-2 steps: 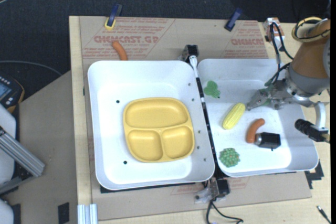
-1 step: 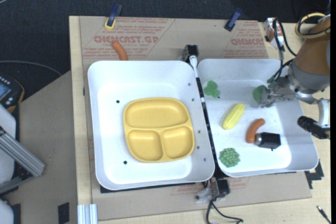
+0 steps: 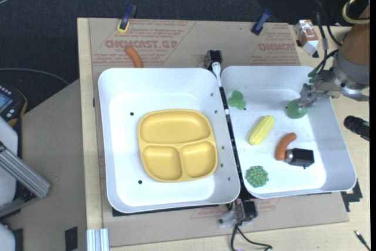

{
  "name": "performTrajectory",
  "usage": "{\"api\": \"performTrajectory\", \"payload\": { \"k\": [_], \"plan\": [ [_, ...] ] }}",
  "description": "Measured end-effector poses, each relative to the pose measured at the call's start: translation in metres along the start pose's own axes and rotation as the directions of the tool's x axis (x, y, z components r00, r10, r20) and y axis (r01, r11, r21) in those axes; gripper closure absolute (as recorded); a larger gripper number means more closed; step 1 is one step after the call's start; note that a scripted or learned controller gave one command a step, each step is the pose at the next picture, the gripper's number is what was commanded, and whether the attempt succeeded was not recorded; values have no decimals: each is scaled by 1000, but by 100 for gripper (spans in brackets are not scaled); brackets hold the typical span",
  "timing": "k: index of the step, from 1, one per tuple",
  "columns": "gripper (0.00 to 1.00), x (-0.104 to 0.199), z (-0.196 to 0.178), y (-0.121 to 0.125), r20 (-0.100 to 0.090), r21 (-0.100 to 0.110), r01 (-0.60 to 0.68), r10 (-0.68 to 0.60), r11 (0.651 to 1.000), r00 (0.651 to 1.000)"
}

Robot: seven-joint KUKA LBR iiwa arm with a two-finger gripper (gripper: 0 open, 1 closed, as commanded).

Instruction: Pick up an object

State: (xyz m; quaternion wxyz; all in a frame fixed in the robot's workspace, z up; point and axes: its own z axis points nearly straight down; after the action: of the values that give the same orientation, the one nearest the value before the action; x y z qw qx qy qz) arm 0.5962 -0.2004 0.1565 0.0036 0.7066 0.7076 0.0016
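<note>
We see the pincer [image 3: 305,98] directly above a green toy [image 3: 296,109] — touching it, though we cannot tell its grip state. Left of the pincer lies the corn cob [image 3: 261,129]; below it, the sausage [image 3: 285,146].

Small green object [image 3: 296,109], rounded, lying on the floor of the right bin [image 3: 335,150] near its far right side, directly under the jaws

Two white bins [image 3: 111,126] — one yellow divided tray [image 3: 176,144], one corn cob [image 3: 261,129], three green vegetable pieces [image 3: 256,176], one black block [image 3: 301,157] — and three sausages [image 3: 285,146].
</note>
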Motion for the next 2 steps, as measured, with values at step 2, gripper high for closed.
{"api": "performTrajectory", "payload": {
  "k": [2],
  "plan": [
    [100,-7,-70,11,-1,2,-1,1,1000,1000]
  ]
}}
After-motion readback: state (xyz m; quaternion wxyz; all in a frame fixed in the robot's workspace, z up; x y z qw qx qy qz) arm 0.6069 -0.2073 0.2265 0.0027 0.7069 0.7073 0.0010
